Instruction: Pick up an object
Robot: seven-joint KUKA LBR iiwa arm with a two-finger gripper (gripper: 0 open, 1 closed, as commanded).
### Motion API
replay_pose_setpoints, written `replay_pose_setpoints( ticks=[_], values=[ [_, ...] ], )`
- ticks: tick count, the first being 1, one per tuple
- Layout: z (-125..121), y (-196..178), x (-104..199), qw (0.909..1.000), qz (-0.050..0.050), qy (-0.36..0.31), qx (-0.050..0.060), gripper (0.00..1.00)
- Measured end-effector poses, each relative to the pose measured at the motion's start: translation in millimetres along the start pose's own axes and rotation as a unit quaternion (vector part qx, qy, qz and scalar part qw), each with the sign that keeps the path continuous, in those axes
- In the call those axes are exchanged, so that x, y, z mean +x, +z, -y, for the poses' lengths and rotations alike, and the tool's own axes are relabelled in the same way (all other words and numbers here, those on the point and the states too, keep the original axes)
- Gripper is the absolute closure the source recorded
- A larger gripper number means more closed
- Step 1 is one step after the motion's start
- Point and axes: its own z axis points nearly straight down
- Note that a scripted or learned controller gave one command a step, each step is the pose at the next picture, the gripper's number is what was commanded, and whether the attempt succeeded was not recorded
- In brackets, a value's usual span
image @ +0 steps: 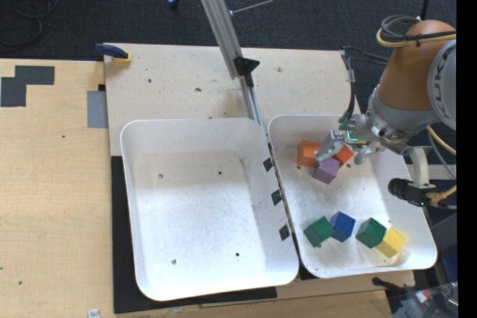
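Left shallow white bin (pixel 149 160) beside right shallow white bin (pixel 417 249), rims touching. Grey arm with orange band (pixel 414 74) reaches in over right bin. Gripper (pixel 337 151) low at bin's upper part, fingers clamped on small purple cube (pixel 326 170), just beside orange cube (pixel 308 154). Along bin's near edge: dark green cube (pixel 318 231) touching blue cube (pixel 343 226); second green cube (pixel 370 231) touching yellow cube (pixel 393 242).
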Motion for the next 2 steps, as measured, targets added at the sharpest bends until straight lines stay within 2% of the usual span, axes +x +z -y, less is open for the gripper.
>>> replay_pose_setpoints(
  ticks=[1,2],
  values=[
    [-1.0,-3.0,-0.7,1.0,0.001,0.001,-0.003,0.0],
    [-6.5,53.9,6.6,1.0,0.0,0.0,0.0,0.0]
  ],
)
